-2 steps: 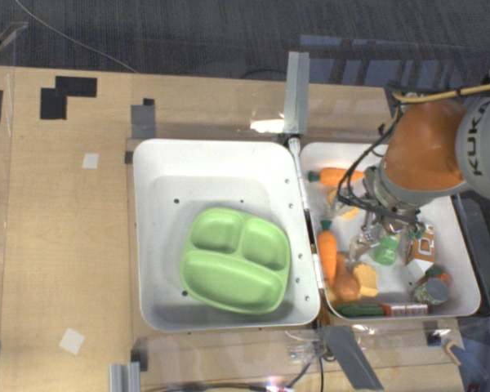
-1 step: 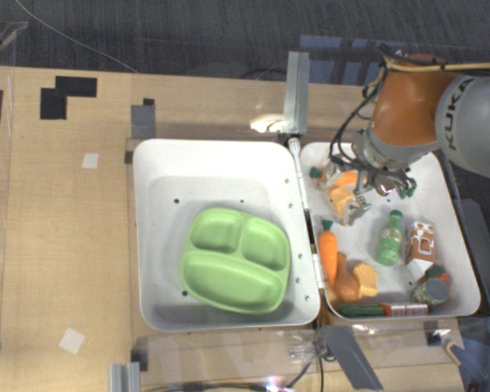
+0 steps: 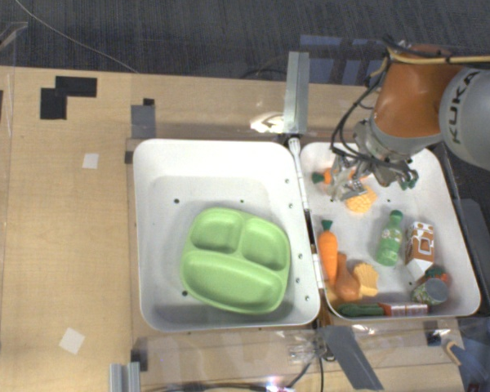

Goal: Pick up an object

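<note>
The camera view shows two white bins side by side at mid-frame. The left bin [image 3: 155,186] holds a green tray [image 3: 235,260] with three sections, lying tilted toward the lower right. The right bin [image 3: 449,219] holds the small things: corn [image 3: 360,202] in its upper part, a green bottle [image 3: 389,239] right of centre, a carrot [image 3: 328,251] along its left wall, a small carton [image 3: 421,242] beside the bottle, and more toy food along the lower edge. The arm [image 3: 441,96] enters from the upper right; its gripper [image 3: 349,180] hangs over the corn, just above it in the frame. Whether it is released or clenched I cannot tell.
</note>
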Available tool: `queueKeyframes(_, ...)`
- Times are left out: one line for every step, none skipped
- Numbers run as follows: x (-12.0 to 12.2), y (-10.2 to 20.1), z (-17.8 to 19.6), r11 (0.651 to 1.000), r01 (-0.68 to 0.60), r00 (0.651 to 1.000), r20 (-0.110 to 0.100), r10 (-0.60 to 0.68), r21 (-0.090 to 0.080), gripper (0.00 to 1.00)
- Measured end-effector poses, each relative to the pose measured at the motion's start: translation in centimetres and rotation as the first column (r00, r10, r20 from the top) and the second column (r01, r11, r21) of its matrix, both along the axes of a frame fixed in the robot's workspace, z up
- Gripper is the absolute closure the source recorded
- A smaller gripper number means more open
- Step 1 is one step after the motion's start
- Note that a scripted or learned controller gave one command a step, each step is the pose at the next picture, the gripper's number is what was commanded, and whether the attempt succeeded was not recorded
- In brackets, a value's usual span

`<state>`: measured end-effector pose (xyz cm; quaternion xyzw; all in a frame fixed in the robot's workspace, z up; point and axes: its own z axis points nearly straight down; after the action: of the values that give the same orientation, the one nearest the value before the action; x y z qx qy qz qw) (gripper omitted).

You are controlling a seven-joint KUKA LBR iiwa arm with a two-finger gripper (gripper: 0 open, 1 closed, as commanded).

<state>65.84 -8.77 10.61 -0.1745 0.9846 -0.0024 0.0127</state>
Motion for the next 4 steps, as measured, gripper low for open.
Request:
queueKeyframes(1.2,-4.6,17.8,1.0,-0.001,1.0,-0.001,0.001,-0.004,1.0)
queueKeyframes(1.3,-4.3,18.7,1.0,-0.004,1.0,0.001,0.004,-0.001,1.0)
queueKeyframes(0.7,-10.3,3.7,0.987,-0.158,0.987,-0.027,0.158,0.003,1.0)
queueKeyframes(-0.3,-11.8,3.8,0.874,-0.486,0.874,-0.017,0.486,-0.004,1.0)
